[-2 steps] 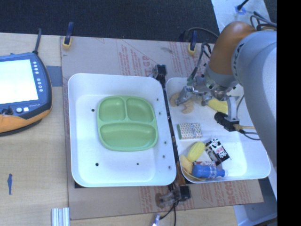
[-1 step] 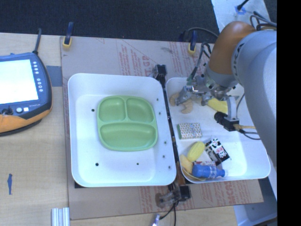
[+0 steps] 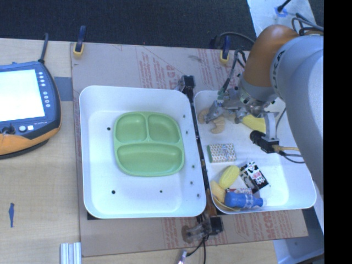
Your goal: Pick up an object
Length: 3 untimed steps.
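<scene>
My gripper point(image 3: 226, 113) hangs low over the back left part of the right bin point(image 3: 297, 199), with its fingers spread open. A tan, lumpy object point(image 3: 215, 123) lies just beside the left finger point(image 3: 213, 110), partly hidden by it, and nothing shows between the fingers. A yellow object point(image 3: 254, 122) lies to the right of the gripper, half under the wrist. Nearer the front are a speckled block point(image 3: 221, 152), a yellow rounded piece point(image 3: 229, 176), a black-and-white item point(image 3: 253, 176) and a blue bottle point(image 3: 242, 201).
The left bin point(image 3: 96, 197) holds a green divided plate point(image 3: 148, 143). A teach pendant point(image 3: 25, 106) lies on the bench at far left. The arm's grey body and cables point(image 3: 286, 147) cover the right bin's right side. Clamps sit between the bins.
</scene>
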Each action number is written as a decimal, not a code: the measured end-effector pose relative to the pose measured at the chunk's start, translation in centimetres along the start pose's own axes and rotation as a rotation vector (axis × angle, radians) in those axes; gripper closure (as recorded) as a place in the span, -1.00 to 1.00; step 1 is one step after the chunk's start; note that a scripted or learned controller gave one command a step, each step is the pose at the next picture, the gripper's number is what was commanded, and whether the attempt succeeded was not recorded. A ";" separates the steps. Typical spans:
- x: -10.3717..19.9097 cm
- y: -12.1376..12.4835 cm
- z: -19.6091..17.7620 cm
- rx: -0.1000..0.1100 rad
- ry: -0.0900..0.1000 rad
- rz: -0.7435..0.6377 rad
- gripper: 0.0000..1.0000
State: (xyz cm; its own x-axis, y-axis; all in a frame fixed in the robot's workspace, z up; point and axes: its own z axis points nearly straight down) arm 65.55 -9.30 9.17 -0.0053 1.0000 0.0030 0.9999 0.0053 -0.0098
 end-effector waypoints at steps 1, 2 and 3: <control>0.1 0.0 0.0 0.001 0.000 -0.001 -1.00; 0.0 0.0 0.0 0.001 0.001 -0.002 -1.00; 0.1 0.0 0.0 0.001 0.001 -0.001 -1.00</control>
State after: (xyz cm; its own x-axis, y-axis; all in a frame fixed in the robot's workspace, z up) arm 65.55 -9.16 9.18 -0.0064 1.0000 0.0037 0.9999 0.0065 -0.0112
